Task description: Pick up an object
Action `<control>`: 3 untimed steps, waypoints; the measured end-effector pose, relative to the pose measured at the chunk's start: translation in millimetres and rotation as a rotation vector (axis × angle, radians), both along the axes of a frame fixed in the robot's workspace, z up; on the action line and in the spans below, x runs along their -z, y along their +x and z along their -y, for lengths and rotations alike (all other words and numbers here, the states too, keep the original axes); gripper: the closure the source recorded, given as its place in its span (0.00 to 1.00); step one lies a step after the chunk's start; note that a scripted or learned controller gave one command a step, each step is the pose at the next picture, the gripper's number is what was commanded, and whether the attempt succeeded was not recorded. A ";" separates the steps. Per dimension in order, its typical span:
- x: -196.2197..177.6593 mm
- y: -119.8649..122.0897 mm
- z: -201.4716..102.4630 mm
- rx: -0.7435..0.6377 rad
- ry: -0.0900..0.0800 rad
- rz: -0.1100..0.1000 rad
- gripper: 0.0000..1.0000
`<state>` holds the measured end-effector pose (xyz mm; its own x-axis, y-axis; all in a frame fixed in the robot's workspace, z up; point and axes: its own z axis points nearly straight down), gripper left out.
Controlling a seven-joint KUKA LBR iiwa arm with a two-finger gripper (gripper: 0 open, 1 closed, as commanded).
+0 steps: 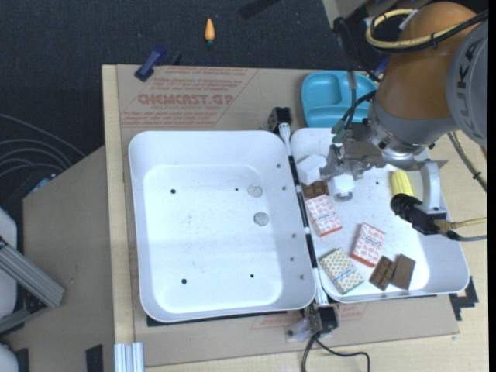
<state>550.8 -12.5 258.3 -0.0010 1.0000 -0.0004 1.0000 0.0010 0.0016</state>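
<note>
Arm (422, 68) reaches in from the right, with the end effector (339, 167) low over the back-left part of the right bin (435, 242), close to the divider between the bins. Cannot tell whether the end effector is apart or together, and nothing is visibly clamped in it. A small white item (342, 185) sits right at its tip; contact is unclear. A small brown piece (315, 190) lies just left of that, by the bin's left wall. A red-and-white packet (323, 215) is just in front of the brown piece, touching or nearly touching it. A second red-and-white packet (367, 244) lies further right, mid-bin and tilted. A checkered packet (342, 270) is at the front-left corner, near the second packet. A brown bar (392, 271) lies flat at the front, right of the checkered packet. A yellow item (401, 184) is on the right side of the bin, beside the wrist. A white lump (310, 144) sits in the back-left corner. A blue tray (325, 99) is at the back edge of the right bin, partly hidden by the arm. The left bin (209, 242) has two grey round spots (255, 191) on its floor near the right wall. Both bins sit on the desk (194, 99), which has red print on it. A blue item (149, 63) is at the desk's back-left corner, and a small orange item (209, 29) lies on the dark floor beyond.
</note>
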 end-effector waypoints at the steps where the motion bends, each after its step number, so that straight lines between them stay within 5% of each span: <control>1: -6.4 -4.7 41.6 0.002 -0.001 0.001 1.00; 2: -1.9 -8.1 103.0 0.002 -0.002 0.001 1.00; 3: -1.0 -71.9 31.5 0.000 0.002 -0.005 1.00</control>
